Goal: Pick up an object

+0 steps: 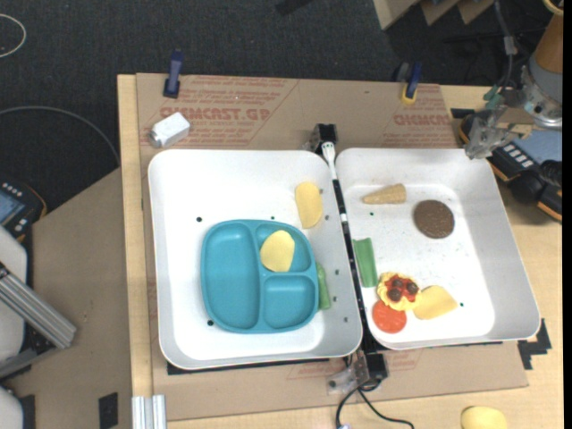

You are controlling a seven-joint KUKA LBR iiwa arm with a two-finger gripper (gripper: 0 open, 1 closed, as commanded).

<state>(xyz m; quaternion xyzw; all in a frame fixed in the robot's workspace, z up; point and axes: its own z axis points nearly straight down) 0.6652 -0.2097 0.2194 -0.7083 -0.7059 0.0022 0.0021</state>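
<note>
Task barely being started. End effector [480,141] being held over far right corner of right bin [500,239], at rim; finger spacing cannot be told, nothing seen gripped. Candidates all being left lying in right bin: brown disc [433,219], tan wedge [384,194], green stick [364,262], yellow piece [434,303]. Descent, grasp, lift all being awaited.

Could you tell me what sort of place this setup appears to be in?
Probably a robotics lab bench for grasping trials: two white bins sit on clamped cardboard, holding toy food such as a brown cookie, while the arm's pincer hovers at the right bin's corner.
</note>
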